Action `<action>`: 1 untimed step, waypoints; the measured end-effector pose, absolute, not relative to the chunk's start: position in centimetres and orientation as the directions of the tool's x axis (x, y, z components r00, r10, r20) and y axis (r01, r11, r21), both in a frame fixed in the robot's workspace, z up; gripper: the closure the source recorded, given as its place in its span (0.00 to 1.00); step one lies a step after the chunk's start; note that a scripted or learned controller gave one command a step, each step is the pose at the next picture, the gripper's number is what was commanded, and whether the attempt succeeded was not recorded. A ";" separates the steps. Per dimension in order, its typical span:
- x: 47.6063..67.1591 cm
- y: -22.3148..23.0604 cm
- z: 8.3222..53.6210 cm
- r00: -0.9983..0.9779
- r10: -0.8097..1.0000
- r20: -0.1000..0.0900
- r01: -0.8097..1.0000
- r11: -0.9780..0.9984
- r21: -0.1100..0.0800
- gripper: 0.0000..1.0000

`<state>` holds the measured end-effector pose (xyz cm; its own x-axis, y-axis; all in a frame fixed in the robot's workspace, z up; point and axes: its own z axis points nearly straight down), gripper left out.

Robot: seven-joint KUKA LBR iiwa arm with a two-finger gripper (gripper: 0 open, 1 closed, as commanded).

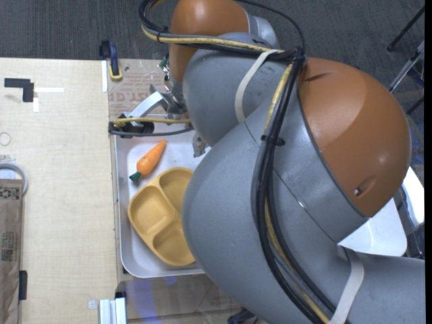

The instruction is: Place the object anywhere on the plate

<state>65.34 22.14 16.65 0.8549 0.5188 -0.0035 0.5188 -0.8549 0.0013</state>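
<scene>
Status: my arm [283, 181] covers most of the view, reaching in from the right over the left white bin [123, 208].

Pincer [172, 104] is at the far end of that bin, above its top edge and mostly tucked under my own wrist. Can't tell from this angle whether it's spread or pressed together. Nothing visibly pinched in it.

Toy carrot [151, 156] is lying on the bin floor, not on the plate. It's on a slant: orange tip points up and right toward the pincer, green stem end points down and left, near the bin's left wall. There's a clear gap between carrot and pincer. The stem end is just beside the plate's upper-left rim; can't tell if they touch.

Yellow divided plate [150, 216] sits flat in the same bin, on the near side of the carrot. Ridges split it into compartments, and the ones showing have nothing in them. My arm hides its right side.

Second white bin [385, 238] shows as a sliver at right, under my elbow.

The pale wood table [61, 181] is to the left of the bin. It has a black L-shaped mark [19, 86] near the top left. A piece of printed cardboard [135, 81] lies just past the bin's far edge.
</scene>
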 end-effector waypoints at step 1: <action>65.3 22.1 17.4 0.853 0.521 -0.010 0.521 -0.853 0.003 1.00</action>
<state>65.27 22.07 17.37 0.8533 0.5213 -0.0096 0.5213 -0.8533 0.0026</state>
